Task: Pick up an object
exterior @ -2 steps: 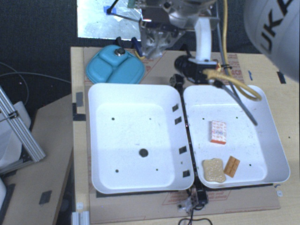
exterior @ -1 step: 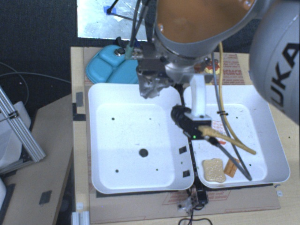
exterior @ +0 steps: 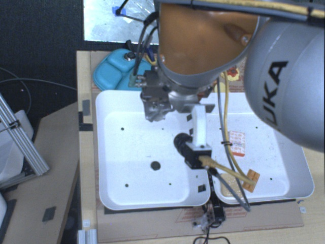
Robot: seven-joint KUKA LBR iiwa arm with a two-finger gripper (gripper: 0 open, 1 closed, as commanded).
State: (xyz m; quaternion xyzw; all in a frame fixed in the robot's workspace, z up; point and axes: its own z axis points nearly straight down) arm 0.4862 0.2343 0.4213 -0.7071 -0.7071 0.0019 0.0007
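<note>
Over two shallow white bins set side by side, the grey KUKA arm [exterior: 284, 80] reaches in from the right, its orange band [exterior: 203, 29] filling the top of the view. The left bin [exterior: 127, 151] shows a bare white floor dotted with small holes; the right bin [exterior: 274, 161] is partly hidden under the arm. A blue plastic object [exterior: 116, 70] with rounded hollows lies outside the bins, just beyond the left bin's far rim. The gripper [exterior: 155, 108] hangs over the far part of the left bin, near that blue object but apart from it; whether it is wide or narrow cannot be told from this angle, and nothing is seen held in it. A small white card with red print [exterior: 237, 142] lies flat on the right bin's floor. One dark round spot [exterior: 155, 165] marks the left bin's floor, nearer the front.
</note>
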